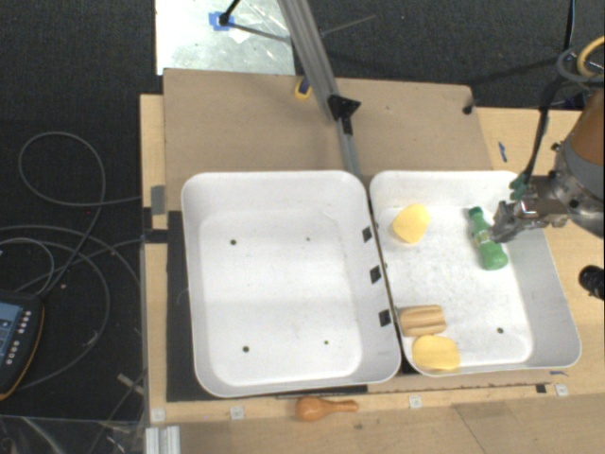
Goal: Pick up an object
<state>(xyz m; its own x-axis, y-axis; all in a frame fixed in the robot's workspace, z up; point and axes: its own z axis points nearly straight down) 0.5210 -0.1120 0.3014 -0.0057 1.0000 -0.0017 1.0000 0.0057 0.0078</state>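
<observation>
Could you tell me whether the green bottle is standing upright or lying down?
Lying down: the green bottle shows its full length along the floor of the right bin.

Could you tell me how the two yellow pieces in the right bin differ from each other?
The upper yellow piece lies out on the bin floor near the divider, touching nothing; the lower yellow piece sits in the near corner, against the tan roll. The upper looks paler and more angular, the lower rounder and flatter. Both are small, yellow and in the right bin.

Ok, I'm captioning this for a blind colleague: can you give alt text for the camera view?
The arm's hand sits over a green bottle in the right white bin, which also holds two yellow pieces and a tan block. An orange pear-shaped toy lies on the bench in front.
</observation>
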